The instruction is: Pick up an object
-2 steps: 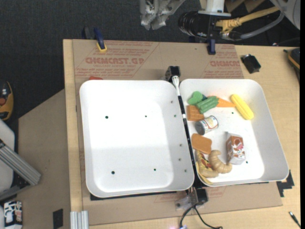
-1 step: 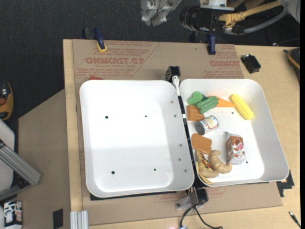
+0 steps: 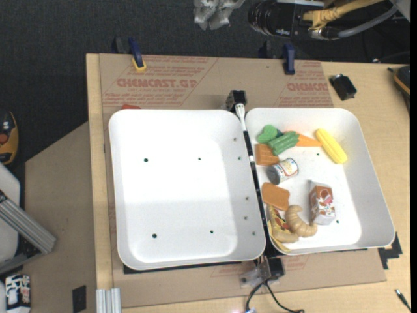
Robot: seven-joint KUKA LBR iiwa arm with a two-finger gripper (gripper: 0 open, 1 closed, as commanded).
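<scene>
The right bin [image 3: 365, 175] holds several toy foods. A yellow corn cob [image 3: 331, 145] lies at the back, beside an orange carrot [image 3: 307, 140] and green vegetable pieces [image 3: 277, 139]. A small can [image 3: 285, 169] lies on its side near the divider. A brown carton [image 3: 322, 204] stands toward the front. An orange slab [image 3: 275, 195] and a tan pastry [image 3: 298, 222] sit at the front left corner. My gripper [image 3: 212, 6] hangs high beyond the bench's far edge, well away from both bins, blurred and grey.
The left bin [image 3: 130, 175] sits beside the right one on a cardboard sheet [image 3: 98, 109]. Blue clamps [image 3: 136, 52] [image 3: 288, 59] hold the sheet's far edge. A black block [image 3: 343, 86] lies on the sheet at the back right.
</scene>
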